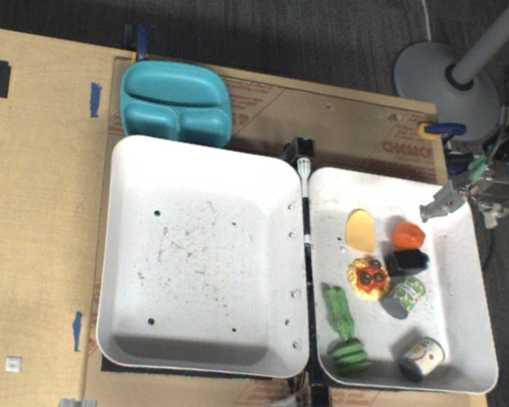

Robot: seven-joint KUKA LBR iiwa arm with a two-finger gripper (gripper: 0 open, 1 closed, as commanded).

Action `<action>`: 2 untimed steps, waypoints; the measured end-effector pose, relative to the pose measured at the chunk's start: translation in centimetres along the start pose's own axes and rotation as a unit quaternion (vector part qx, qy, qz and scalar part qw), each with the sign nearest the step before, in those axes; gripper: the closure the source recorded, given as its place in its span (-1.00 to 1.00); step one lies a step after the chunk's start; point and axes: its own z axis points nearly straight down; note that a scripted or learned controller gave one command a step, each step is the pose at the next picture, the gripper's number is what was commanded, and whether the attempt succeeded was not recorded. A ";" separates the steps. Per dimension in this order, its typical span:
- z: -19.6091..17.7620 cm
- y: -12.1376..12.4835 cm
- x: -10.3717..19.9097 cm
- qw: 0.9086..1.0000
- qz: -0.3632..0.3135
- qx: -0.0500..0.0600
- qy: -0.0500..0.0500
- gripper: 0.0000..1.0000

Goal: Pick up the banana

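None of the pick-up is done: the banana (pixel 360 230) is seen lying in the right bin (pixel 471 278). The pincer (pixel 443 207) hovers right of it, nothing pinched; its spread cannot be told.

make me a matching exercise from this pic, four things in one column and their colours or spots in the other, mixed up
Things:
1. banana
2. divided tray
3. tool
4. can

Places or colours:
A. teal, on the bench behind the left bin
B. near corner of the right bin, lying on its side
C. yellow, far part of the right bin, beside an orange item
D. over the right bin's far right corner

Pairs: 1-C, 2-A, 3-D, 4-B
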 end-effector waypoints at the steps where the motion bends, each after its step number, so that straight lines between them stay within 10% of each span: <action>1: 4.9 -5.6 6.9 1.000 -0.026 0.000 0.000 -1.00; 2: 7.7 -10.0 14.5 1.000 0.028 0.001 0.000 -1.00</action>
